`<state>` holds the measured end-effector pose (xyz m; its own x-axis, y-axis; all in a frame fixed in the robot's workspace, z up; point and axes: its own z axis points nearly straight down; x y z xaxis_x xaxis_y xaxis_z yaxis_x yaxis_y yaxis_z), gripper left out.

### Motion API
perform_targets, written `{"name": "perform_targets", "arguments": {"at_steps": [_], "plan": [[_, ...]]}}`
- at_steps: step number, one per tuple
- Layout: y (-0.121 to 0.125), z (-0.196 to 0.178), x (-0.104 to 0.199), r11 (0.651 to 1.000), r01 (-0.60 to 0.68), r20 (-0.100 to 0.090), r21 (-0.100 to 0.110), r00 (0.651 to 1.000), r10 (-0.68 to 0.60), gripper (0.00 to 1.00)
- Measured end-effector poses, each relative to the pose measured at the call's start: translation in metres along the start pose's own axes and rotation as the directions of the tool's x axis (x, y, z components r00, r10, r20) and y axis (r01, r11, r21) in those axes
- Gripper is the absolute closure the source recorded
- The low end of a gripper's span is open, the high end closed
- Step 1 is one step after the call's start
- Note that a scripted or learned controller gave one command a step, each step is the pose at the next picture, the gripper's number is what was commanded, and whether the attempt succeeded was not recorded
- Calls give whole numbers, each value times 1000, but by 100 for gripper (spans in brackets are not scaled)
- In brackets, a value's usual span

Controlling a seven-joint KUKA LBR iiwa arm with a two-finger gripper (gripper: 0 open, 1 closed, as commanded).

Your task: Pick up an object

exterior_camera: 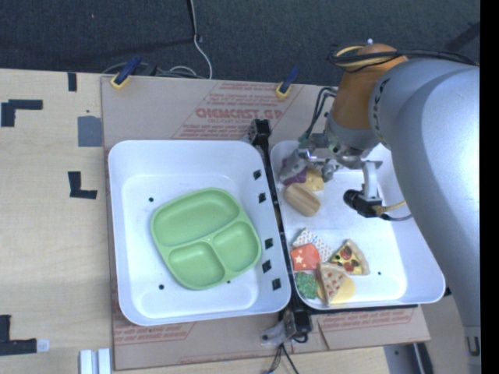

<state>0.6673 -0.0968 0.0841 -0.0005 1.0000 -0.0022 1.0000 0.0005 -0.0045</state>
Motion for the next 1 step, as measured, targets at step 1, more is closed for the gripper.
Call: {"name": "perform_targets", "arguments": {"at_steps": [1], "plan": [[0,0,1,1000,-1,2,0,1000,1,0]]}}
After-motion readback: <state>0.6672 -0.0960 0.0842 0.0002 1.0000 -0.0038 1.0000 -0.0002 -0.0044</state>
